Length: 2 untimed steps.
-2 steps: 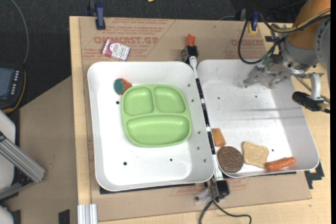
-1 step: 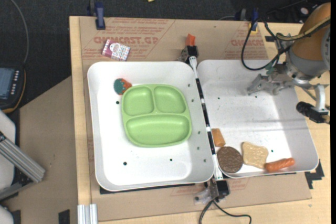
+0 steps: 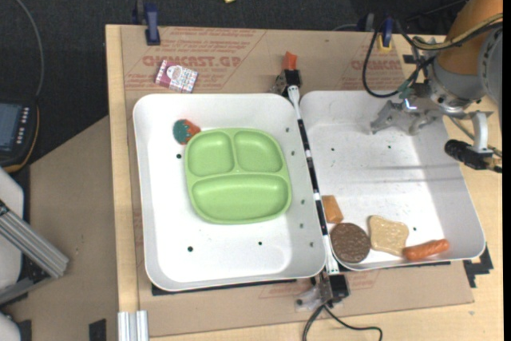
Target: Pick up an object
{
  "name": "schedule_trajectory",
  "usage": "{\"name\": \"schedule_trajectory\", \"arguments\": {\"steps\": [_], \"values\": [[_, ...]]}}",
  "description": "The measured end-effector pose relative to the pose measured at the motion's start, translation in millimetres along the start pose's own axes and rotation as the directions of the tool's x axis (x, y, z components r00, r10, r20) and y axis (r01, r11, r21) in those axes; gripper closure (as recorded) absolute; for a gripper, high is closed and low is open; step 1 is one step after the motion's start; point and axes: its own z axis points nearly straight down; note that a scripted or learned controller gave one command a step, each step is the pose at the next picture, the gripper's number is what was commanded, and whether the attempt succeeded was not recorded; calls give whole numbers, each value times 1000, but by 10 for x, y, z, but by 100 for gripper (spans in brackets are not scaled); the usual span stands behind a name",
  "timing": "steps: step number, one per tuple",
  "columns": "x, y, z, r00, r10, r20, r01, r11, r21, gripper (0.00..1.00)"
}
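Observation:
My gripper [image 3: 402,122] hangs over the far part of the right bin [image 3: 447,172], its fingers [image 3: 382,123] spread open with nothing between them. Along that bin's near edge lie a small orange block [image 3: 331,209], a brown round cookie [image 3: 350,242], a beige toast-shaped piece [image 3: 388,235] and an orange-red sausage [image 3: 425,250], all well in front of the gripper. The left bin [image 3: 160,235] holds a green divided plate [image 3: 237,176]. A small red and green item [image 3: 186,130] rests at the plate's far left corner.
A pink and white packet [image 3: 176,75] lies on the bench behind the left bin. Blue clamps [image 3: 149,20] sit at the bench's far edge. An orange-tipped clip [image 3: 290,69] and black cables [image 3: 383,68] stand behind the bins.

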Motion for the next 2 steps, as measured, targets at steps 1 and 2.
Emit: {"name": "schedule_trajectory", "arguments": {"steps": [1,2], "values": [[-11,-141,-39,1000,-1,9,1,1000,-18,0],[-28,-278,-102,1000,-1,13,1,1000,-21,0]]}}
